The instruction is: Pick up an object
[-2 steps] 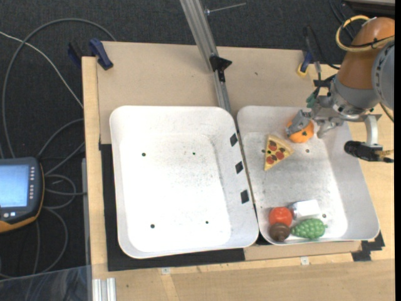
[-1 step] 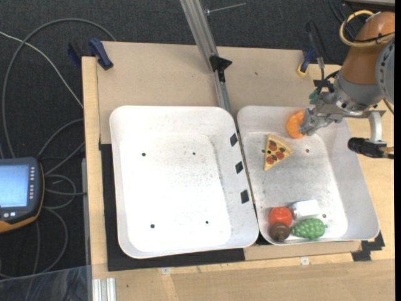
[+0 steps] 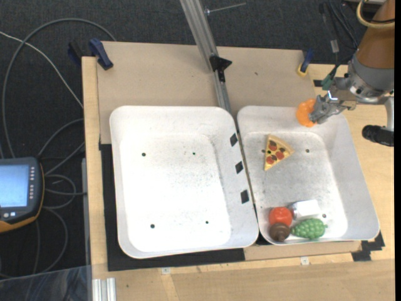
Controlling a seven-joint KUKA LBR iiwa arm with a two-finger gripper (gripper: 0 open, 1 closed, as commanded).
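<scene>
The gripper (image 3: 321,110) sits over the far right corner of the right bin (image 3: 351,187), with an orange object (image 3: 305,113) pressed against its left side at the bin's rim. Whether the fingers are closed on that orange piece or merely beside it cannot be told — the view is too small and the metal parts overlap it. Above the gripper rises the grey wrist, then the orange band of the arm (image 3: 378,39), reaching in from the right.

Further into the right bin lies a toy pizza slice (image 3: 276,152), flat on the floor and well apart from the gripper. At the bin's near edge a small cluster sits together: a red round object (image 3: 281,216), a dark brown piece (image 3: 279,232) just in front of it, a green bumpy object (image 3: 308,228) beside these, and a white block (image 3: 306,208) touching the green one from behind.

The left bin (image 3: 125,168) lies beside the right one, their rims meeting in the middle. A metal rail (image 3: 202,30) runs at a slant from the top down to where the bins meet.

At the far left a handheld pendant (image 3: 17,190) with a lit screen rests on the dark floor — no writing on it can be read.
</scene>
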